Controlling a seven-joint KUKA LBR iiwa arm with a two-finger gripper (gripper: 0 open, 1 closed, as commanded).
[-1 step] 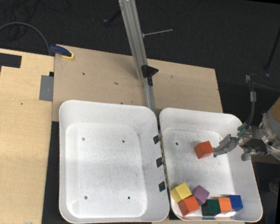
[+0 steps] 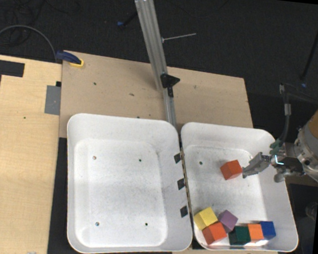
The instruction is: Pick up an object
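Observation:
A red-orange cube [image 2: 231, 170] lies alone in the middle of the right bin [image 2: 221, 134]. My gripper [image 2: 264, 171] hangs over that bin's right side, just to the right of the cube. Its fingers are spread open with nothing between them, and the left fingertip [image 2: 248, 170] ends close beside the cube. Along the bin's front edge sits a cluster of cubes: yellow [image 2: 206, 217], purple [image 2: 228, 219], red [image 2: 214, 233], green [image 2: 240, 235], orange [image 2: 256, 231] and blue [image 2: 268, 229].
The left bin [image 2: 90, 124] adjoins the right one, joined by black clips [image 2: 179, 183]. A slanted aluminium post [image 2: 155, 42] rises behind the bins. A blue clamp [image 2: 69, 58] sits at the bench's far left corner.

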